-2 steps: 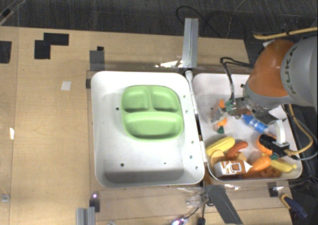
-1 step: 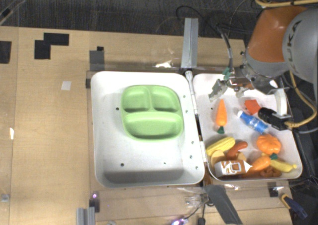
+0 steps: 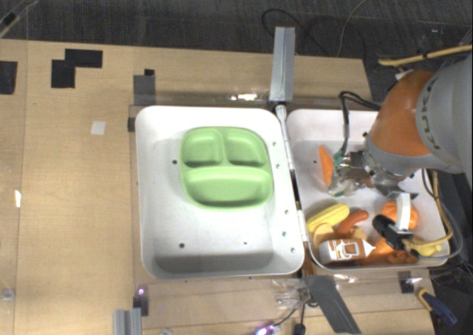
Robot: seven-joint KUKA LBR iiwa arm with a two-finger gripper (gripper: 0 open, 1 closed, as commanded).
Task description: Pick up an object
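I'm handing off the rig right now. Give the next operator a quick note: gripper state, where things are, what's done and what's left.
Gripper: low in the right bin, beside the carrot; finger state unclear, nothing visibly held.
Left bin: holds the green divided plate.
Right bin, near end: pile of toy food, including a banana, sausage and brown carton.
Done: arm has reached into the right bin.
Left: grasp an object and lift it; no pick confirmed.

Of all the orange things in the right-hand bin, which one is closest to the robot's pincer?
The orange carrot-like piece, lying alone in the upper left of the right bin, just left of the pincer. The other orange pieces sit lower, in the pile along the bin's front edge.
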